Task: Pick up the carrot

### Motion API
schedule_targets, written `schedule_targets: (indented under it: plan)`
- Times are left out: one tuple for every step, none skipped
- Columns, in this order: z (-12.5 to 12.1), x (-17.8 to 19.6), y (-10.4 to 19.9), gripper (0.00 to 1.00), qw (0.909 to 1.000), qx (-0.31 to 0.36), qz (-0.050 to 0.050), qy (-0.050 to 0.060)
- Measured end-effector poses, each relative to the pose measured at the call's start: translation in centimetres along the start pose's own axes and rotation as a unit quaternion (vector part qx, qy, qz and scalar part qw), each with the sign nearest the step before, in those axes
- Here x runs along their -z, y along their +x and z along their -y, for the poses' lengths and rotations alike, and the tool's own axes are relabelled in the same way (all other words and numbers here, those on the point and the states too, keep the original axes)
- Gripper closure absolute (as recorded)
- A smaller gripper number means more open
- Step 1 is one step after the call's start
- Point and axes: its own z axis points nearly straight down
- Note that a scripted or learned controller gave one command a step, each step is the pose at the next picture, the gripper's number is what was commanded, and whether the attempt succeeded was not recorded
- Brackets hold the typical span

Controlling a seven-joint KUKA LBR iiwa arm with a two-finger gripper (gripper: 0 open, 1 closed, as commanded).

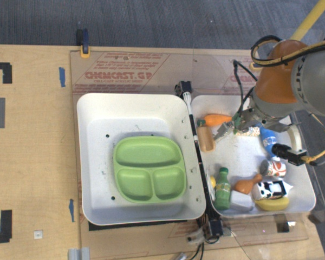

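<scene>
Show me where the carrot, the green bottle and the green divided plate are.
carrot (219, 119): camera view, middle of its orange body.
green bottle (222, 188): camera view, middle of its body.
green divided plate (149, 151): camera view, floor of its large upper compartment.

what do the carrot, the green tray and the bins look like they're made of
Carrot: likely moulded plastic, a toy; even orange, smooth with a slight sheen.
Green tray: looks like matte plastic; one flat colour, rounded moulded compartments.
Bins: probably thin formed plastic; white, smooth, rounded corners, soft glare on the rim.
</scene>
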Motion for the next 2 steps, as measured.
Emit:
schedule_targets:
  plan:
    - [-8.6,8.4,7.2,0.00,0.9985,0.055,-0.002,-0.003]
    - [-2.5,7.9,6.8,0.00,0.9945,0.105,-0.003,0.006]
